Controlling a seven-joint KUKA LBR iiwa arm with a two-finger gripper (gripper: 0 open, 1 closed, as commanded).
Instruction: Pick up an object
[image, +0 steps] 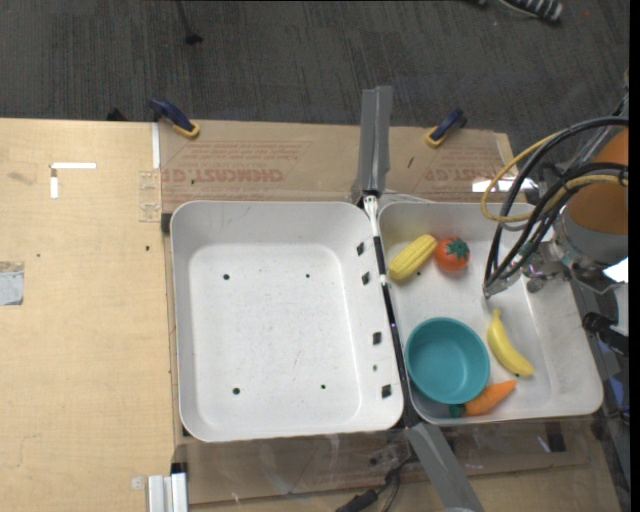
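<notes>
The right bin holds a yellow corn cob and a red tomato at its far end. A banana lies near the middle right. A teal bowl sits at the near end, and an orange carrot lies against its right side. The arm's orange band is over the bin's right edge. My gripper hangs below it amid looping cables, just above and to the right of the banana, with nothing visibly in it.
The left bin lies beside the right one, separated by a raised rim with black clips. Cardboard lies behind the bins, held by two clamps. Bare bench extends to the left.
</notes>
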